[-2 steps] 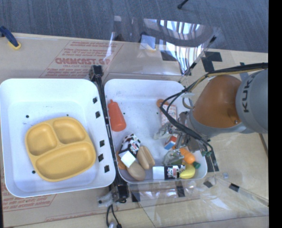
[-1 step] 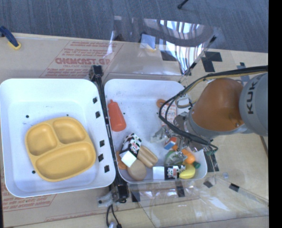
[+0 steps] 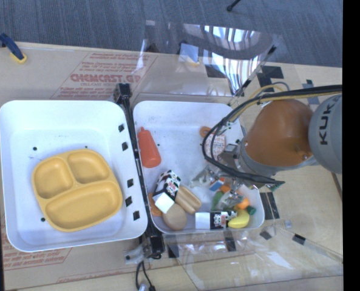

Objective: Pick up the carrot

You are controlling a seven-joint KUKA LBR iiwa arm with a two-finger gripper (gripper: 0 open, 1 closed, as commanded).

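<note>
- Camera view, risks first: the carrot (image 3: pixel 148 148) lies alone at the left side of the right bin (image 3: pixel 186 111), just beside the divider wall and well apart from the tool (image 3: pixel 219 180), which hangs over the toy clutter at the lower middle of that bin. If it drops where it is, I'd guess it grabs some small toy there, or nothing.
- The carrot sitting so near the bin wall could be trouble too: I reckon the wall gets in the way of a grasp on that side, or the carrot just rolls off.
- Pose: the arm (image 3: pixel 277 132) comes in from the right of the frame, orange band up, wrist pointing down and left into the bin, cables looping above it.
- Tool state: honestly can't tell, it's a blur of metal.
- The left bin (image 3: pixel 22 120) holds 1 yellow tray (image 3: pixel 76 190).
</note>
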